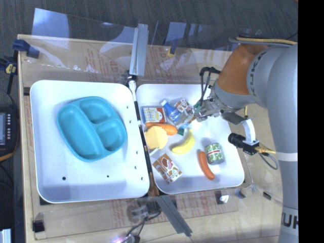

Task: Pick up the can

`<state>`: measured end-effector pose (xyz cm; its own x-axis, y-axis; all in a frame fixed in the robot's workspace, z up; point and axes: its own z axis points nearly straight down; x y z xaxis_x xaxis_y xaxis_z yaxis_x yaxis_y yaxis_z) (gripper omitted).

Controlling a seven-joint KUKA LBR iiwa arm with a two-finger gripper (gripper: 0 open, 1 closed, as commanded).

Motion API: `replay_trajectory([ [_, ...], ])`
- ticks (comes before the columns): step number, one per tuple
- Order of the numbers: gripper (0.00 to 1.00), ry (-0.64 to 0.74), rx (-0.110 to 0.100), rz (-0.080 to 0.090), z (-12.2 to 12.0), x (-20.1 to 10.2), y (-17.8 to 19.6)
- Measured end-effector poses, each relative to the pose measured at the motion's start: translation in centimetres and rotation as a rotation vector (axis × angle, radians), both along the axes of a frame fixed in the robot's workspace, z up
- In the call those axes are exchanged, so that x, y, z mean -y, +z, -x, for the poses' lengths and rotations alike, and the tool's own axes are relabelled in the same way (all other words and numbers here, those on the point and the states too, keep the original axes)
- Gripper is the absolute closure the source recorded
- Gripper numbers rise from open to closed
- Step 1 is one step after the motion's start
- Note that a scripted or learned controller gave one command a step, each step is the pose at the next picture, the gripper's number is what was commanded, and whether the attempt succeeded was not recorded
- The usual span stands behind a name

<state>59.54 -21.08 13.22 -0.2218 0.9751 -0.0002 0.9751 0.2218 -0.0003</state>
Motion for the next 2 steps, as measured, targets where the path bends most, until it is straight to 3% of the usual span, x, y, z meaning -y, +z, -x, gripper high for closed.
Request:
replay_trajectory([
  [1,0.0,-0.053,0.017,0.004,-6.67,0.04,-2.91],
  [2,0.0,-0.094,0.018,0.004,-6.02,-0.48,-2.89],
])
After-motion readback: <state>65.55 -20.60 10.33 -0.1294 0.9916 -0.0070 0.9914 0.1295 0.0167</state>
